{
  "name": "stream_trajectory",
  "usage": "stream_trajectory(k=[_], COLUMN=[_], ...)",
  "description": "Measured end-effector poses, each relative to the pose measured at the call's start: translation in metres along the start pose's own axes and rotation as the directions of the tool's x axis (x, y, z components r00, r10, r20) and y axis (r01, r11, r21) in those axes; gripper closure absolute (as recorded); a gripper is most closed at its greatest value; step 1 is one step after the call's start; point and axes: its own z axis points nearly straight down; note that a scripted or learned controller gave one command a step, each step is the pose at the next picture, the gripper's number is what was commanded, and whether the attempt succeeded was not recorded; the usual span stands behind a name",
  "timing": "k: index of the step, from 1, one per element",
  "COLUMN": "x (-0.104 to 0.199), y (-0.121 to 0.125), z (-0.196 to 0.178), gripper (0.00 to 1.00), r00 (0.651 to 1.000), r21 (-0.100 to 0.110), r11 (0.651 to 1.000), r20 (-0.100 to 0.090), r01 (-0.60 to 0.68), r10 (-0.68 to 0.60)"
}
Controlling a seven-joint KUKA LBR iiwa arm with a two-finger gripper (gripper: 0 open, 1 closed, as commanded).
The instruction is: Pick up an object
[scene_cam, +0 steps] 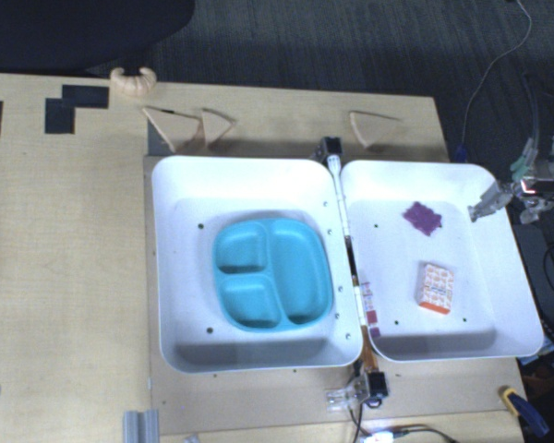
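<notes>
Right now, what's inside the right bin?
Two things lie on the right bin's floor: a purple piece toward the back and a small orange-and-white packet nearer the front, apart from each other. The hand sits at the bin's right rim, covering neither.

Gripper [485, 209] seen at the far right of the camera view, entering from the right edge. Metallic wrist assembly [540, 181] sitting just inside the frame, partly cut off. One slender dark finger [489, 203] extending leftward and slightly downward from the wrist to a tapered tip. Nothing visibly held at that tip. Spacing of the fingers not resolvable at this scale. Rest of the arm out of frame.
</notes>
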Motion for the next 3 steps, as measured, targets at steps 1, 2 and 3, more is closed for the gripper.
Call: stream_trajectory(k=[1, 2, 3], x=[-0.003, 0.027, 0.028], y=[-0.018, -0.072, -0.069], z=[0.139, 0.156, 0.143], gripper=[0.0, 0.0, 1.0], r00=[1.0, 1.0, 1.0], r21=[0.0, -0.017, -0.022], r11=[1.0, 1.0, 1.0], r20=[-0.001, 0.004, 0.001], r01=[-0.002, -0.003, -0.001], r10=[0.002, 0.003, 0.001])
